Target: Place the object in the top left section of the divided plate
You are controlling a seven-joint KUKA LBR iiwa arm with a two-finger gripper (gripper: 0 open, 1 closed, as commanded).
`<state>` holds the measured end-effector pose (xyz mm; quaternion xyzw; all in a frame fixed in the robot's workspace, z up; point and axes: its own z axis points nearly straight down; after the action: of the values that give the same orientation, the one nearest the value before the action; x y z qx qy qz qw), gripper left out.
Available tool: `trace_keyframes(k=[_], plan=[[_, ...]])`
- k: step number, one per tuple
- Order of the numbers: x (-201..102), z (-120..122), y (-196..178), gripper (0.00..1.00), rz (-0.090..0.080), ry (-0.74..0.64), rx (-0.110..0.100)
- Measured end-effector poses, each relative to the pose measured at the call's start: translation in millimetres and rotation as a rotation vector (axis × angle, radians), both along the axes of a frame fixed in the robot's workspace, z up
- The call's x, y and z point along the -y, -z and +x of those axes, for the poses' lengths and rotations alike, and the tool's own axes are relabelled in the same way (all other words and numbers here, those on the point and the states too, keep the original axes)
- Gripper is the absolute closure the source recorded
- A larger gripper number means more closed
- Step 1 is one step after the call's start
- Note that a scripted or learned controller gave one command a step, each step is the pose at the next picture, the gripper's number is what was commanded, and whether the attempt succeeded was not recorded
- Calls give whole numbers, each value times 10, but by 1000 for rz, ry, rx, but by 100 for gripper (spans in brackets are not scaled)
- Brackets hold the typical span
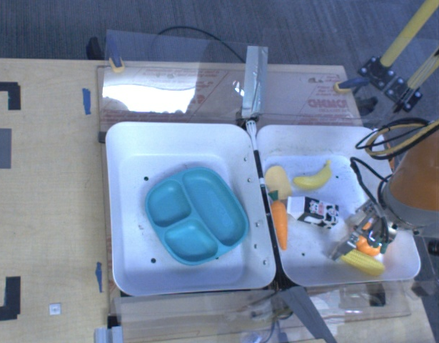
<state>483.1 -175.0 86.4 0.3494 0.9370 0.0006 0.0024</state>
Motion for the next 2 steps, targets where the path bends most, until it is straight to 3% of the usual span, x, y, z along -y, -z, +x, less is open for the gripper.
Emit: trace_keyframes(k=[1,2], plan=[[2,24,-121,100,-2,1,9],[-4,18,-112,0,-1,0,6]])
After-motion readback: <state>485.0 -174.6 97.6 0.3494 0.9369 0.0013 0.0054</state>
